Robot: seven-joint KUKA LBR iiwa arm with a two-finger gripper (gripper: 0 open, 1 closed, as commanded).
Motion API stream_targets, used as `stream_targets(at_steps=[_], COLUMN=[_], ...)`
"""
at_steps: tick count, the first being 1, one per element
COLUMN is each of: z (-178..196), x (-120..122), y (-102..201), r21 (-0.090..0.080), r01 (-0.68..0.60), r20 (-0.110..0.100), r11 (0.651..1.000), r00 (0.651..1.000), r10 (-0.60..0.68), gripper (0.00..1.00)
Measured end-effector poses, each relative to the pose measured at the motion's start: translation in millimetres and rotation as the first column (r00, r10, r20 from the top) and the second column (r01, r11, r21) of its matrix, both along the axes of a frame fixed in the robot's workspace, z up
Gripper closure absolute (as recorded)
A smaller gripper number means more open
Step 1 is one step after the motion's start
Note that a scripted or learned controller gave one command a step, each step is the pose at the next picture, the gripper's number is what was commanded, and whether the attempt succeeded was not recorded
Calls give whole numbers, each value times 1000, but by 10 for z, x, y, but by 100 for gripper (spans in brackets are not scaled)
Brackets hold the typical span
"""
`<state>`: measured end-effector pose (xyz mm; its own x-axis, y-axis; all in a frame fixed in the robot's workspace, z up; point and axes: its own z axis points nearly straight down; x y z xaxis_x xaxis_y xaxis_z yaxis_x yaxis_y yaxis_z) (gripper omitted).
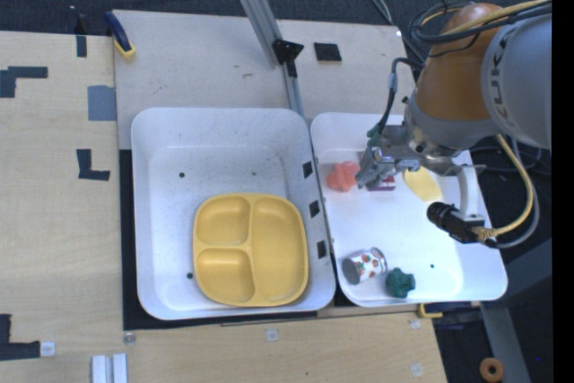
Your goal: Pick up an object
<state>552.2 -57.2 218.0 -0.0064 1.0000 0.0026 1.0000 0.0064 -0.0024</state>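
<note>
While hanging over the right bin (475, 282), the fingers (377, 172) cannot be read as parted or closed.

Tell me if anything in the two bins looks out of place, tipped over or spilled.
Only one thing: the small patterned cup in the right bin lies on its side near the front edge, beside a green object. Nothing looks spilled. The yellow divided plate sits flat in the left bin.

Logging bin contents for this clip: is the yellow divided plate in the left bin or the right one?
In the left bin. The yellow divided plate lies flat on its floor near the front, inside the white walls.
</note>
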Motion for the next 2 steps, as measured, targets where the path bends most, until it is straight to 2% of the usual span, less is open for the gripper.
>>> stream_targets(at_steps=[2], z=[34], x=[-341], y=[1173], r21=[-1], r01=[-1], r20=[-2], r11=[1000], r00=[1000], r10=[1], gripper=[100])
